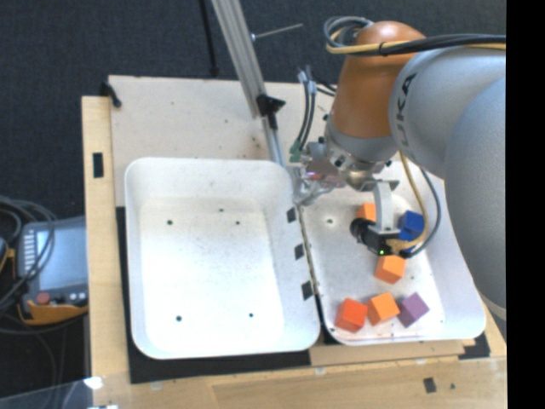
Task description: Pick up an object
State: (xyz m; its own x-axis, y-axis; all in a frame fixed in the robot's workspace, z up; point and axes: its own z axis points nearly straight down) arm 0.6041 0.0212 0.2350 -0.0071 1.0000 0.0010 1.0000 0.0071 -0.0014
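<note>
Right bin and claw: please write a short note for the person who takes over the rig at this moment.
Claw: at the far left corner of the right bin, by the wall next to the left bin. I see no block in it.
Things: all in the right bin. Blue block and orange block lie mid-bin. Near the front rim, in a row: orange pair and purple block.
Done: nothing picked up yet.
Left: grasp one block and lift it.
</note>
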